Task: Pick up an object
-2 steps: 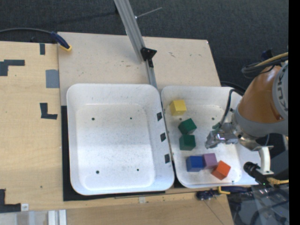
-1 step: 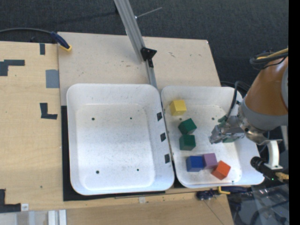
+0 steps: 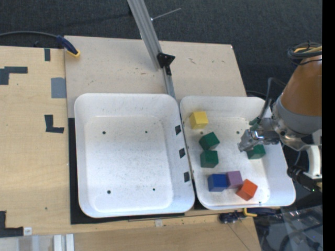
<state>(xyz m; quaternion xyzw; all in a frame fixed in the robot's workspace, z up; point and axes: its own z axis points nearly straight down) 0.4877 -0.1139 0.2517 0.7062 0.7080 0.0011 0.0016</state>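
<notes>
- Over the right bin [image 3: 230,104], near its right wall, I see the gripper [image 3: 252,141] hanging low, with the grey arm [image 3: 301,101] and its orange band coming in from the bench's right edge.
- I cannot tell whether the fingers are open or closed; the metal tip is blurred and I see nothing clearly between them.
- Touching or just beside the tip sits a dark green block [image 3: 256,151], partly covered by the gripper, close to the bin's right wall. Its facing is hard to read.
- Toward the bin's far left corner lies a yellow cube [image 3: 198,120], sides roughly square to the bin walls.
- Two more green cubes sit in the bin's left half: the upper green cube [image 3: 209,140], turned slightly, and the lower green cube [image 3: 209,158] just below it, nearly touching.
- Along the near wall I see a row: a blue cube [image 3: 218,182], a purple cube [image 3: 234,179] touching it, and an orange cube [image 3: 247,189] turned diagonal, near the near right corner.
- None of these has a marked long axis; all look about cubic.
- Open floor remains in the bin's middle, between the green pair and the gripper, and along the far wall.
- On the bench's left side, the left bin [image 3: 125,102] shares a wall with the right one.
- A grey metal bar [image 3: 145,25] slants from the bench's far edge down to the junction of the bins.
</notes>
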